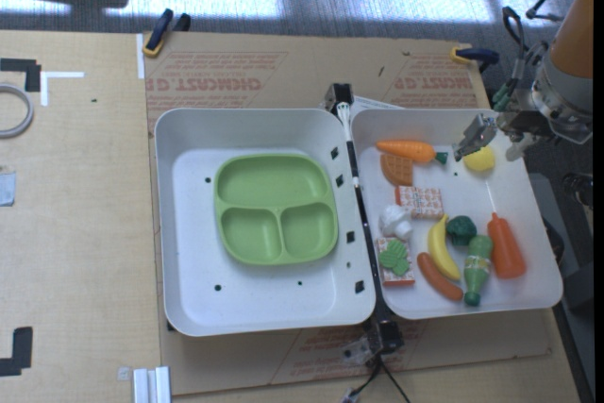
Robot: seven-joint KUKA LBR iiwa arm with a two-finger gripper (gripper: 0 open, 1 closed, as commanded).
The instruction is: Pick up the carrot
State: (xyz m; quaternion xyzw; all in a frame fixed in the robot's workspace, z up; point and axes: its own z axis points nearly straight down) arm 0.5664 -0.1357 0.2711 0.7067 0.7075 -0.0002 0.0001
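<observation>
Carrot (406,148) lies untouched at the far-left of the right bin (528,193), so the pick is not yet done; claw (475,139) hovers just right of it with fingers apart and nothing between them, near a lemon (479,159), other toy foods crowding nearer.

Arm (566,80) enters from the right edge, wrist angled down and leftward. Tool (472,144) hangs low, tips pointing down-left; nothing visible between them.
</observation>
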